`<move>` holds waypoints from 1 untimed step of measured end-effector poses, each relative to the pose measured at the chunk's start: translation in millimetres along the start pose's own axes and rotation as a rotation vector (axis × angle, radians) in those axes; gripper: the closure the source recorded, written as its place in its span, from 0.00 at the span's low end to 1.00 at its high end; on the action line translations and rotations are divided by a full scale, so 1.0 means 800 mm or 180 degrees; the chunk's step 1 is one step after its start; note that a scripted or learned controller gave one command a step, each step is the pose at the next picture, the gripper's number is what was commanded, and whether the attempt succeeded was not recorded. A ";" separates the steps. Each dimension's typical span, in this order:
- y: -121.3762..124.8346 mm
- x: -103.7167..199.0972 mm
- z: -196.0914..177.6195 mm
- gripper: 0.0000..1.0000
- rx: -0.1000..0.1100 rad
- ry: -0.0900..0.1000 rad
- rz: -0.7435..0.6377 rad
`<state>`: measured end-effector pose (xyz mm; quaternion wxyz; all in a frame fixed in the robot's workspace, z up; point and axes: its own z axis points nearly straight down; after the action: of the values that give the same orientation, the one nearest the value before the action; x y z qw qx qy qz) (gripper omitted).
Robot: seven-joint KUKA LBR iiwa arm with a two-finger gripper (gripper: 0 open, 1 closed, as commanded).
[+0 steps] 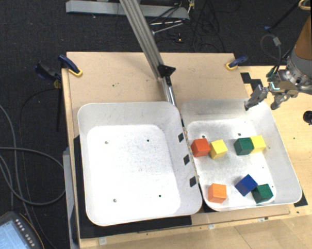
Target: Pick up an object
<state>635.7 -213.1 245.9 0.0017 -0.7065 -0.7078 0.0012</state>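
Observation:
Several small blocks lie in the right bin (217, 116). A red-orange block (200, 147) touches a yellow block (218, 148) near the bin's left side. A green block (243, 146) sits against another yellow block (258, 143). At the front lie an orange block (217, 192), a blue block (246, 184) and a dark green block (263, 193). My gripper (265, 97) hovers over the bin's far right corner, open, with nothing between its fingers.
The left bin (94, 119) lies beside the right one on the wooden bench. A slanted metal pole (144, 34) ends near the bins' shared far edge. Clamps (71, 66) sit at the bench's far corners. Cables trail on the floor at left.

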 end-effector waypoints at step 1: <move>0.001 0.000 -0.004 0.00 -0.0012 -0.0006 -0.0005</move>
<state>636.7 -212.8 248.9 -0.0003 -0.7059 -0.7083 0.0005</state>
